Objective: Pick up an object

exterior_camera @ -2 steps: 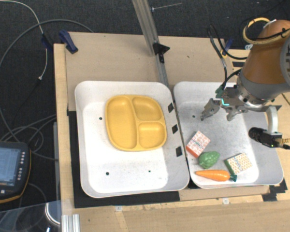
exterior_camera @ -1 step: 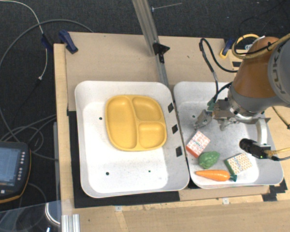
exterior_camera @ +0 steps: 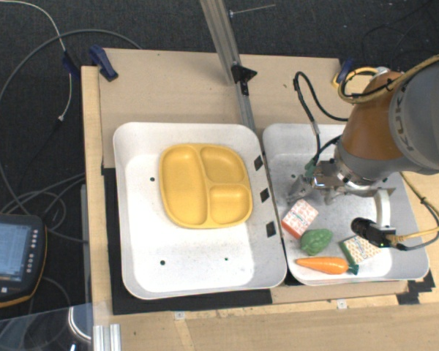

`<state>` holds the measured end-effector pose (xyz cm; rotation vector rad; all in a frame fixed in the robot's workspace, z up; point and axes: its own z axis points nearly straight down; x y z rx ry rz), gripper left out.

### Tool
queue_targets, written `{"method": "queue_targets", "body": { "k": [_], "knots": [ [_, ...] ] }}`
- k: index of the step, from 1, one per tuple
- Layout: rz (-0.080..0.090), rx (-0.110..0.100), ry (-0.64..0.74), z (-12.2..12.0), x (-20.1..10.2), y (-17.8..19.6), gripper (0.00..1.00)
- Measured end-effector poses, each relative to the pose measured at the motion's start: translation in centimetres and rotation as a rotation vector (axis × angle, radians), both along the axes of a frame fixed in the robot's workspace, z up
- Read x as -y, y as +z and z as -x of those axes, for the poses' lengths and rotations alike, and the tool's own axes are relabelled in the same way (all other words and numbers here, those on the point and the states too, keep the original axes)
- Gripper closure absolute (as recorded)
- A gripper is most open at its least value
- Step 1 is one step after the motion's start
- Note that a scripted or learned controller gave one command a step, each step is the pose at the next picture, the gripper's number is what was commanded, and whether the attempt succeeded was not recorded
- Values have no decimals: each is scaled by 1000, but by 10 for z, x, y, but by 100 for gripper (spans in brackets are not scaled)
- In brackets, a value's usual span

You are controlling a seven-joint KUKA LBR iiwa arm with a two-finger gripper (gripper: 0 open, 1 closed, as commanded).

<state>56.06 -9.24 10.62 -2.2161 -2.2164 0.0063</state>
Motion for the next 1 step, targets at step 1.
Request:
{"method": "queue_targets", "body": {
  "k": [1],
  "knots": [
    [0, 2, 0, 1, -1, -15, 0]
  ]
}}
